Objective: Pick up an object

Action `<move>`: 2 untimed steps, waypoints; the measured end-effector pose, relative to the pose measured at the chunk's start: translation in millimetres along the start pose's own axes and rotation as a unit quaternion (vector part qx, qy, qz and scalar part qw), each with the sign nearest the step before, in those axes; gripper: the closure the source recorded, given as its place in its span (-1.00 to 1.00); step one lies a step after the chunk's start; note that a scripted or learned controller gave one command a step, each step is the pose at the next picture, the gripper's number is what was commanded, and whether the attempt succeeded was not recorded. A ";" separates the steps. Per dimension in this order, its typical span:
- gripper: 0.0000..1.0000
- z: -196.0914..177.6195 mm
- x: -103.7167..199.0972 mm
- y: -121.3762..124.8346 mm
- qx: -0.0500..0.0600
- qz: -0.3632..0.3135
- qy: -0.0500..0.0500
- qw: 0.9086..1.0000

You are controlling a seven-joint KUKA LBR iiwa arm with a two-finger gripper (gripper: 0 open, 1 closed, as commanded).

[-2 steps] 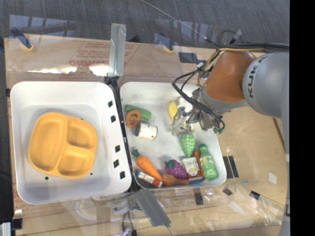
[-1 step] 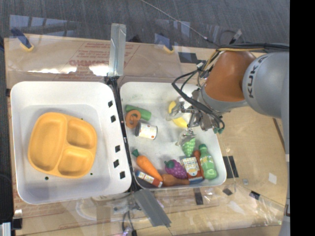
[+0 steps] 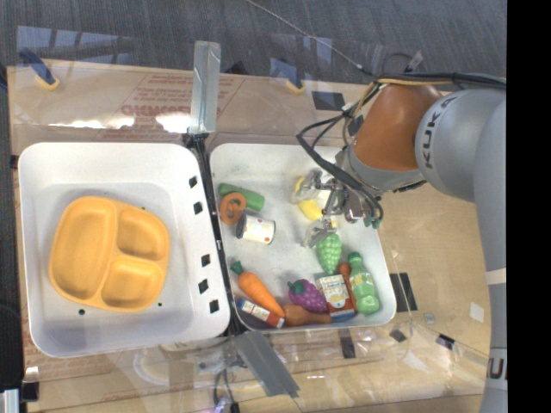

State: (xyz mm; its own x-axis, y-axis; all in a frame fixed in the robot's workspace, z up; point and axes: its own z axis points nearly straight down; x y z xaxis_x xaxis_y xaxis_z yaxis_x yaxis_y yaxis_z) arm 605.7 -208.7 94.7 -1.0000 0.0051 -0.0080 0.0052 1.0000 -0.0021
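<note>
I see the arm (image 3: 430,144) coming in from the right of the frame, and its gripper (image 3: 325,222) is low over the right bin (image 3: 284,157), near the middle right part. If the gripper is open or closed, I cannot tell from this view, and I see nothing clearly held.

Just below the gripper lies a green bumpy fruit (image 3: 328,251), and just beside it at upper left is a yellow piece (image 3: 307,206). In the left part of this bin I see a green and orange toy (image 3: 234,203) and a small white can (image 3: 256,229). Along the lower edge lie a carrot (image 3: 258,292), purple grapes (image 3: 306,295), a small carton (image 3: 333,292) and a green bottle (image 3: 363,289), close together.

The left bin (image 3: 52,166) carries a yellow tray (image 3: 108,252) with three sections.
</note>
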 end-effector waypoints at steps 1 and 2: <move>1.00 -12.1 -2.5 1.3 0.001 -0.004 -0.004 1.000; -1.00 -11.6 -2.4 1.8 0.001 -0.004 -0.003 1.000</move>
State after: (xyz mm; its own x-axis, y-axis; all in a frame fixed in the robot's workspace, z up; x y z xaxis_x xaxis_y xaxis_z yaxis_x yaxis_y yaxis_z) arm 608.0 -207.0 106.3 -0.9999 -0.0028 -0.0149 -0.0028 1.0000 -0.0045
